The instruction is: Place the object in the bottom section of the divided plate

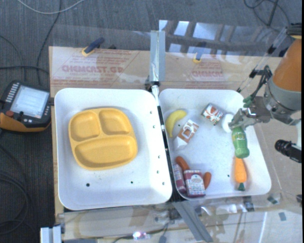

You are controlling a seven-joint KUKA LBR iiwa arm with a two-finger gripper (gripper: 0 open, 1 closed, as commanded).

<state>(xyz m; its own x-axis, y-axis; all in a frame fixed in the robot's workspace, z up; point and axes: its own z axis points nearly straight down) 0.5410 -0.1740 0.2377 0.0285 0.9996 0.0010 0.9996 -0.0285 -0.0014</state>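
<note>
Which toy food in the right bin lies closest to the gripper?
The green bottle, directly under the gripper; the carrot, banana and cartons lie farther away.

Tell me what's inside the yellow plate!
Nothing yet. All three sections of the yellow plate look bare, and no part of it is covered. The toy food sits in the other bin, where the hand hovers by the green bottle.

divided plate (103, 137): yellow | bins (111, 196): white | right of plate: yellow banana (175, 119), green bottle (240, 142), orange carrot (240, 171), red-and-white cartons (194, 182)
</note>
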